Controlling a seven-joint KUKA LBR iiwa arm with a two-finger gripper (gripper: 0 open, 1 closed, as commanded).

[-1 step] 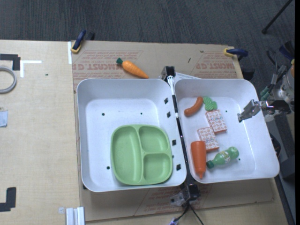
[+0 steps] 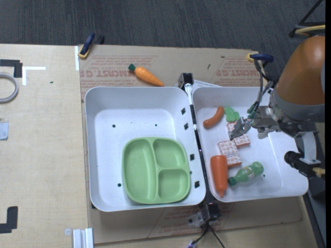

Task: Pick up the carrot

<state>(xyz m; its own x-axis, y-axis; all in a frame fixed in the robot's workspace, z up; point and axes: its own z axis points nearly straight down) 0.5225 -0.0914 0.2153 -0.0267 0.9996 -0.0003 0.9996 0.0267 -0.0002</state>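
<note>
Camera view shows two carrots. One carrot [image 2: 219, 174], plain orange-red and tapering to its lower end, lies lengthwise in the right bin [image 2: 289, 182], near that bin's left wall. A second, smaller carrot [image 2: 147, 75], bright orange with a green stem tip, lies on the cardboard sheet [image 2: 170, 63] outside, behind the left bin [image 2: 103, 138]. Within the right bin, the gripper [image 2: 239, 128] hovers over small red-and-white boxes [image 2: 230, 151] toward the back; whether its fingers are apart or closed I cannot tell. A green bottle [image 2: 247, 173] lies just right of the first carrot, and a sausage [image 2: 214, 117] lies behind it.
</note>
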